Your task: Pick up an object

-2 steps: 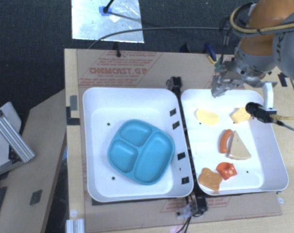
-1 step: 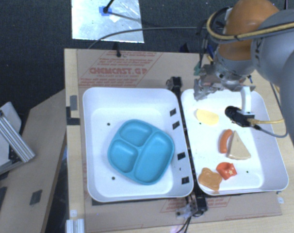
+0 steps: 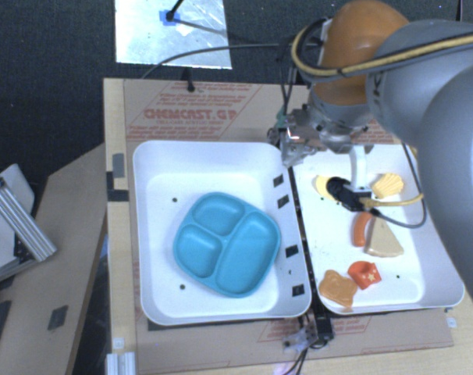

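Gripper point(image 3: 293, 148) sits over the divider at the far end of the 2 bins. Left bin point(image 3: 162, 174): 1 blue divided plate point(image 3: 227, 243). Right bin point(image 3: 425, 272): yellow shell point(image 3: 389, 184), orange sausage point(image 3: 361, 228), beige wedge point(image 3: 384, 243), red piece point(image 3: 364, 273).

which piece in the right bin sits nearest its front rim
The orange-tan piece, in the front corner by the divider, beside the red piece; all others lie farther back.
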`<action>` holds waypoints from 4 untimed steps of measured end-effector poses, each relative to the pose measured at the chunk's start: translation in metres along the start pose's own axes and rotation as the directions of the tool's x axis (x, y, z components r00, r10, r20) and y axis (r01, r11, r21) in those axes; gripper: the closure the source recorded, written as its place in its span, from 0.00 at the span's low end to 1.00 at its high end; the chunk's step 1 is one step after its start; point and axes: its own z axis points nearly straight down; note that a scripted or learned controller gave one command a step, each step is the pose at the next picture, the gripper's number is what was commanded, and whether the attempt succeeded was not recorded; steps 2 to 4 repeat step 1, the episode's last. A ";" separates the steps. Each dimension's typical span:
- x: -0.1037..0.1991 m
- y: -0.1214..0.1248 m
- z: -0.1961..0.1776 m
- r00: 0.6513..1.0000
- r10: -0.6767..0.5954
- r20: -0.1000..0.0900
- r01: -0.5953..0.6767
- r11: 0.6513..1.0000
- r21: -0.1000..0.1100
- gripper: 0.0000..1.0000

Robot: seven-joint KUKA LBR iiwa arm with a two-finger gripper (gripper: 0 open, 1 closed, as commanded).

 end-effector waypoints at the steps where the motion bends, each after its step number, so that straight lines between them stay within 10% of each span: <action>1: 0.046 0.005 -0.006 1.000 0.000 -0.001 0.000 1.000 -0.002 1.00; 4: 0.046 0.005 -0.006 1.000 0.000 -0.001 0.000 1.000 -0.002 1.00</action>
